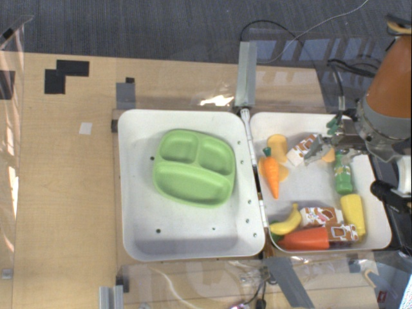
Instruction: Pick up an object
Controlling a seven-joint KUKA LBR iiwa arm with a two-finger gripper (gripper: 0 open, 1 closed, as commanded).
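The right bin [380, 237] holds several toy foods. An orange carrot [272, 174] lies at its left, beside a yellow cup-like piece [277, 145]. A small white and red carton [299, 152] lies near the bin's far middle. My gripper [320, 149] hangs low right beside the carton's right end, and the grey wrist and orange band [394, 76] reach in from the right. A green bottle [343, 179] lies just below the gripper. I cannot tell whether anything is held.
The near side of the right bin holds a banana [286, 223], a red-orange piece [304, 239], a white and brown carton [323, 216], a brown box [342, 233] and a yellow bottle [353, 213]. A green divided plate [193, 167] sits in the left bin [138, 237].
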